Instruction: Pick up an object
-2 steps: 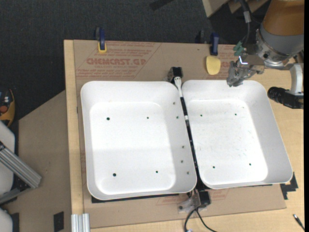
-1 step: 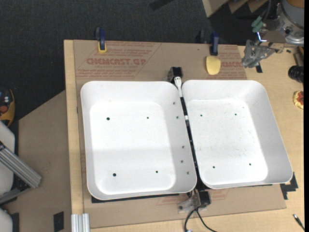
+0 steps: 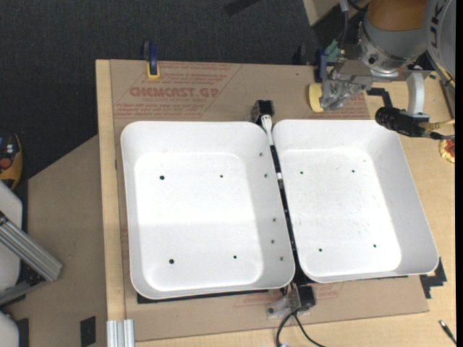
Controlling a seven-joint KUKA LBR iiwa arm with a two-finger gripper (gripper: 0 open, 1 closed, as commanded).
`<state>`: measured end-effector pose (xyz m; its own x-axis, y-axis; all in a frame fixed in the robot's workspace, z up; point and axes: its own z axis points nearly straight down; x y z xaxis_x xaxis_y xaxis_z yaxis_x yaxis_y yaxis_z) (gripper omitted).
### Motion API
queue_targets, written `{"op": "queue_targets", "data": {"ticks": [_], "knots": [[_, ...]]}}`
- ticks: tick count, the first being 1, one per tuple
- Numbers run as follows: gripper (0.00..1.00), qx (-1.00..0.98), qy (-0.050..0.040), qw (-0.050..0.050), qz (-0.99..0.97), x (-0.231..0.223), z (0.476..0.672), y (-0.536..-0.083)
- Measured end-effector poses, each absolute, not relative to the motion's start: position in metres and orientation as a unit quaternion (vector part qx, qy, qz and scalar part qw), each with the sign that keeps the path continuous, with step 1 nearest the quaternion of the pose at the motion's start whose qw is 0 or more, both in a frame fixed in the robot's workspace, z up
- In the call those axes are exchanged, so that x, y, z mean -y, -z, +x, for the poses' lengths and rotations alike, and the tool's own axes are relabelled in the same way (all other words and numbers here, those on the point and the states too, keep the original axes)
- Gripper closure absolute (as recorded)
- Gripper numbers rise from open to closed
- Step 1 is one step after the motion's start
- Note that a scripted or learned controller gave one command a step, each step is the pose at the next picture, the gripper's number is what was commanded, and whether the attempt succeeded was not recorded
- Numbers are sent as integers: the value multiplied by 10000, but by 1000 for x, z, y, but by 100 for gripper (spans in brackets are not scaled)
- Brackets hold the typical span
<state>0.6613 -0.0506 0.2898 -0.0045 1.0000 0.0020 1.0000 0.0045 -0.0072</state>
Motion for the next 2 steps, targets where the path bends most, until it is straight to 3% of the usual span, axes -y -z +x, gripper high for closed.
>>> {"op": "queue_targets", "data": {"ticks": [2], "knots": [[100, 7069, 12, -16, -7074, 45, 628, -344]]}}
